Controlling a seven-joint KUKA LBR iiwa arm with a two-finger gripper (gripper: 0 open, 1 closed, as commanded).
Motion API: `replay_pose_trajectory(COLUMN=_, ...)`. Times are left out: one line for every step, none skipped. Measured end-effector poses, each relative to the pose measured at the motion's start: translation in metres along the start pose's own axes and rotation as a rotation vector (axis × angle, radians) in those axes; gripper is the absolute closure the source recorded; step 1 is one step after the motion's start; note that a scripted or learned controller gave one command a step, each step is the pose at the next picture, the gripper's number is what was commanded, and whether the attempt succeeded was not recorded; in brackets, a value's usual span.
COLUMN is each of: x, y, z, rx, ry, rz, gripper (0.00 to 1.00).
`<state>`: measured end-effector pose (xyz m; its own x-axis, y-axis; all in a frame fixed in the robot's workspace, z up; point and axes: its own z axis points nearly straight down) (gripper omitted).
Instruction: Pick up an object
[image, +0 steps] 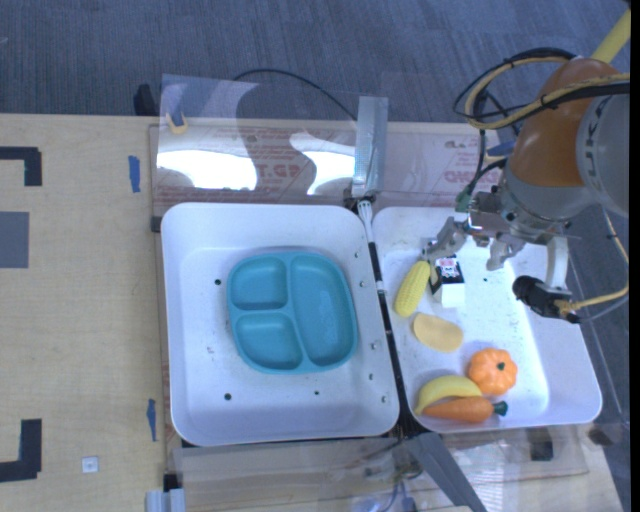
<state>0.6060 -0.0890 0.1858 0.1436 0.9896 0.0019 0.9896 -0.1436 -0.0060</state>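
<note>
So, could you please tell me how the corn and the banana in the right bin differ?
The corn lies near the bin's left wall, close below the gripper; the banana lies at the front, touching the carrot. The corn is straight and stands nearly lengthwise up the view; the banana is curved and lies crosswise. The corn looks paler and ribbed; the banana is smooth. Both are yellow and lie in the right bin.

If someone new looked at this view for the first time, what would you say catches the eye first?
Probably the blue divided plate, alone in the middle of the left bin. Next, the bright toy food in the right bin: a corn cob, a pumpkin, a banana and a carrot clustered toward its near end. The gripper hangs open over that bin's far end, holding nothing.
</note>
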Motion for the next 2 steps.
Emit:
replay_pose_trajectory(x=-0.007, y=0.024, z=0.078, rx=0.004, ry=-0.001, rz=-0.1, gripper=0.0)
replay_pose_trajectory(x=-0.037, y=0.014, z=0.1, rx=-0.004, ry=0.0, rz=-0.019, gripper=0.0)
